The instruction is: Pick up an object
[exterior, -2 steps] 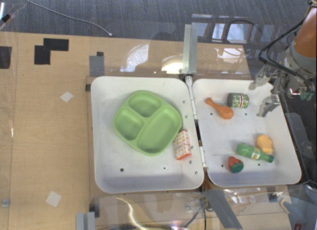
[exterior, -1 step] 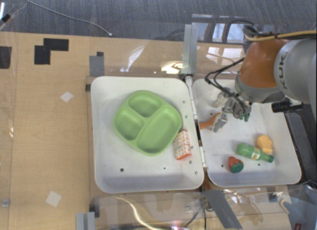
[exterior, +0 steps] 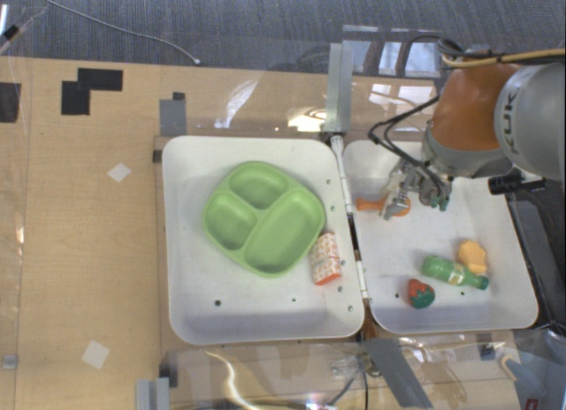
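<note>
The hand (exterior: 409, 194) hangs in the right bin's (exterior: 522, 311) upper part, closed on an orange object (exterior: 389, 206). Lower right lie a green bottle (exterior: 453, 272), yellow piece (exterior: 473, 255) and red-green piece (exterior: 420, 293)

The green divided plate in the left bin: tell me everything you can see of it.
The green divided plate is a light green, rounded dish that looks like smooth plastic, with three compartments: one small at the top, one small at the left, one larger at the lower right. Nothing lies in them. It sits flat, turned at an angle, in the middle of the left white bin. A small cylindrical can with a red and white label lies against its lower right rim.
</note>
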### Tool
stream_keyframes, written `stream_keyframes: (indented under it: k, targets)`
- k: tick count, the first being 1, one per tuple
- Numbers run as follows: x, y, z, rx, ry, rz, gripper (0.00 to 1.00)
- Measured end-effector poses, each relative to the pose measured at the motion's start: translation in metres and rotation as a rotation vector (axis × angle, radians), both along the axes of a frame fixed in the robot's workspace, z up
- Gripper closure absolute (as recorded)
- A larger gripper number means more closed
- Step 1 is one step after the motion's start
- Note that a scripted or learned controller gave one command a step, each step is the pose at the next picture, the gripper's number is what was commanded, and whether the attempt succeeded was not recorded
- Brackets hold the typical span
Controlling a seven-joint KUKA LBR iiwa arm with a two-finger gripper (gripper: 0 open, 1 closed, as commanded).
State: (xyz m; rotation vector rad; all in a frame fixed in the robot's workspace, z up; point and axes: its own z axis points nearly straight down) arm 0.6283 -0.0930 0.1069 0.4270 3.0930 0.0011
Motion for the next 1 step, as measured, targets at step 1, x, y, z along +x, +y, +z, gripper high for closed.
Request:
stream_keyframes:
  k: [1]
  targets:
    - [0.0111,0.0528,0.0832,0.006,0.004,-0.186,1.0]
